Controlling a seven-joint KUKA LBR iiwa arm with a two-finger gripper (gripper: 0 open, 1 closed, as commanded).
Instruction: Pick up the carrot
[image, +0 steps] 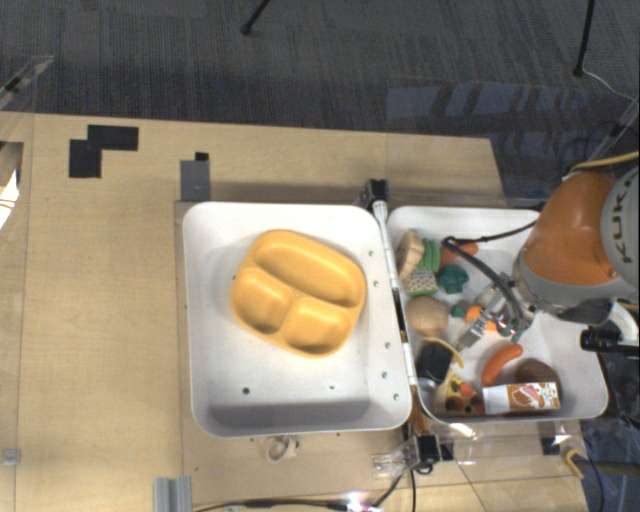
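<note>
The end effector (487, 322) hangs low among toys in the right bin (590, 400), its opening impossible to judge.

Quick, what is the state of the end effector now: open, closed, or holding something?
End effector: cannot be told; it is low in the right white bin, near the small orange carrot, and the camera view shows nothing clearly held.
</note>
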